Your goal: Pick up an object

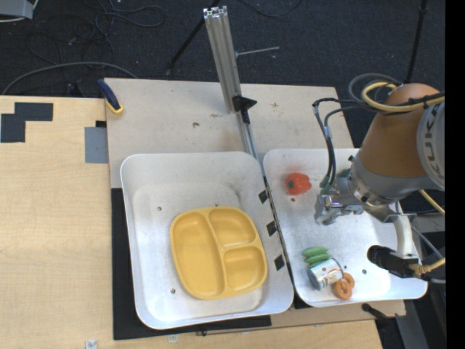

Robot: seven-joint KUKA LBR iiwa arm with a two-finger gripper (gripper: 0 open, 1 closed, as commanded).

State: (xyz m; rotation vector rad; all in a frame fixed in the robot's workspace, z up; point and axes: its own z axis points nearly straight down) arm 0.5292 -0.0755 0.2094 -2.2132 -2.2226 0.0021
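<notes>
My jaws (328, 213) hang over the right white shallow bin (378, 267), can't tell if apart or together. Nearest target: small red rounded toy (296, 183), just beside, up-left. I should centre above it, descend straight, avoid bin wall.

I see red tomato-like toy (296, 183) at right bin's far left; green piece (315, 254), small carton (325, 273), orange ring (343, 286) clustered near front.
</notes>
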